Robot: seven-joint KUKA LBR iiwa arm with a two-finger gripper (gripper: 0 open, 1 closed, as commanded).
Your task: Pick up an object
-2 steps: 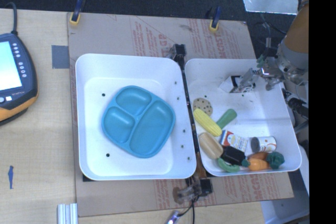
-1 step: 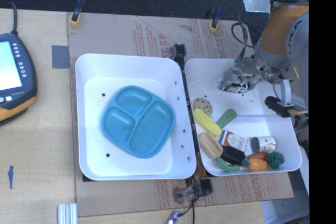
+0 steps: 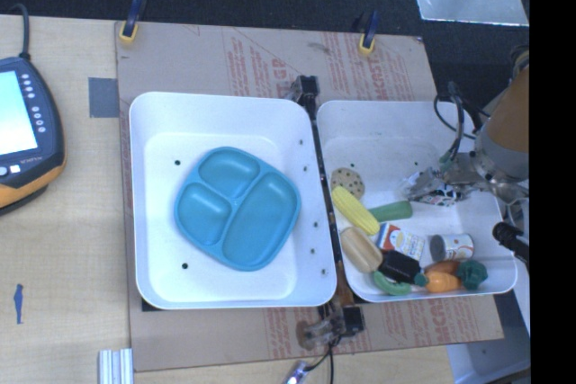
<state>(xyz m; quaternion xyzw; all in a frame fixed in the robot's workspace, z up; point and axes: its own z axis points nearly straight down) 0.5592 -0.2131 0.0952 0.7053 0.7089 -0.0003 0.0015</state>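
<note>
Worktop is carrying two white bins side by side, on brown cardboard. Left bin is holding just a blue divided plate, sitting flat around its middle. Right bin is holding all the small stuff, bunched along its near edge and toward the wall it shares with the left bin.

Arm is reaching in at the right bin's far-right side. Hand is sitting low over the bin floor there, with something speckled right at it; too cluttered to tell whether it is open or closed, or whether anything is in it.

Candidates for the pick are all resting on the bin floor: corn cob by the shared wall, green pickle-like piece just beside it, bread roll nearer the front, small carton, little can, black block, orange piece, green broccoli-like piece in the near-right corner, round cookie farther back.

Progress: judging early, nothing visibly lifted. Hand is looking like it is at the going-down-for-a-grasp stage. Still left: securing one item and raising it clear of the bin.
</note>
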